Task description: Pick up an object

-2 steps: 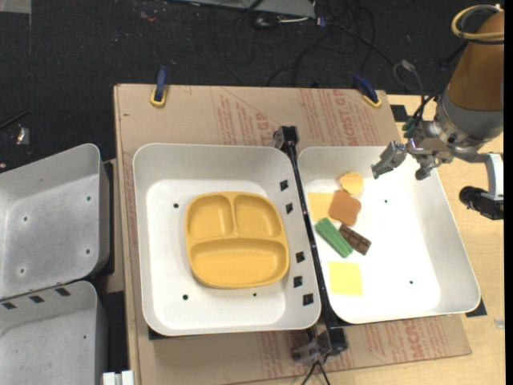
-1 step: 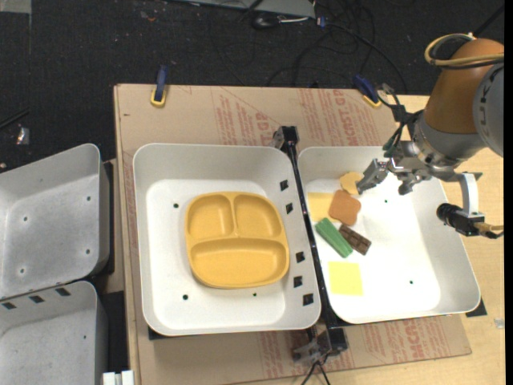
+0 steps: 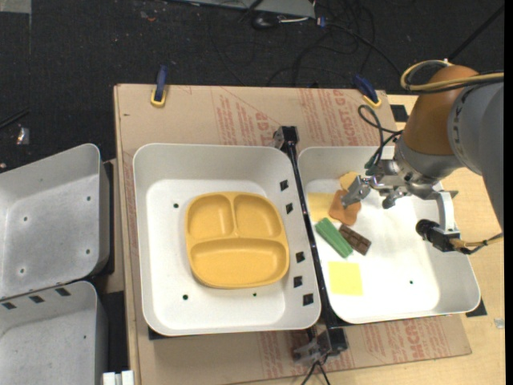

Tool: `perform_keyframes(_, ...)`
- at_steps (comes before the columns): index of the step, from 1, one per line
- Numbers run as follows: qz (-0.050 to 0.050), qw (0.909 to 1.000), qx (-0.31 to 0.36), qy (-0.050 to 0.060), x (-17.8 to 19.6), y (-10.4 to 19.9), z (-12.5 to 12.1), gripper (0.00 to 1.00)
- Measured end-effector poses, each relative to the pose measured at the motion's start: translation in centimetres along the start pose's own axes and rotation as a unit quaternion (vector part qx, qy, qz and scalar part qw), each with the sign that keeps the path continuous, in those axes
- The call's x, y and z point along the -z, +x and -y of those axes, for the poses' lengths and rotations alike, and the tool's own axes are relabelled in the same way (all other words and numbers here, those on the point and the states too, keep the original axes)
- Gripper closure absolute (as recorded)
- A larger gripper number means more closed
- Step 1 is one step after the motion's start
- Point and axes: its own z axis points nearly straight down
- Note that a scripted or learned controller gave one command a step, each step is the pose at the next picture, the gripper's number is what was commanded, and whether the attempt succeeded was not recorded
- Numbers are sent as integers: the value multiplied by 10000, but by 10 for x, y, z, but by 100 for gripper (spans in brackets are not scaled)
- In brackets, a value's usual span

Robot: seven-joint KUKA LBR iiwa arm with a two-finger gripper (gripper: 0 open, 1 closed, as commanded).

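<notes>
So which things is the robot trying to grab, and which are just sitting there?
For the job:
- end effector
- orange block
- green block
- brown block
- yellow square

Just lying about:
- yellow divided plate
- blue clamps

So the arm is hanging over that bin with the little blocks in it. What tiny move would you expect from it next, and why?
Probably a short drop straight down. The hand hovers over the right bin, right at the orange block, which lies beside the green block and brown block. From this view I can't tell whether it grips anything yet, so lowering onto the orange block seems the likeliest step.
</notes>
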Motion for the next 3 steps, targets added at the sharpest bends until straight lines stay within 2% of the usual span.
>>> perform_keyframes(1, 9, 10000, -9, -26, -15, 0, -1, 0)
perform_keyframes(2, 11, 10000, -10, -46, -2, 0, -2, 100)
perform_keyframes(3, 12, 10000, 0, -51, 41, 0, -6, 100)
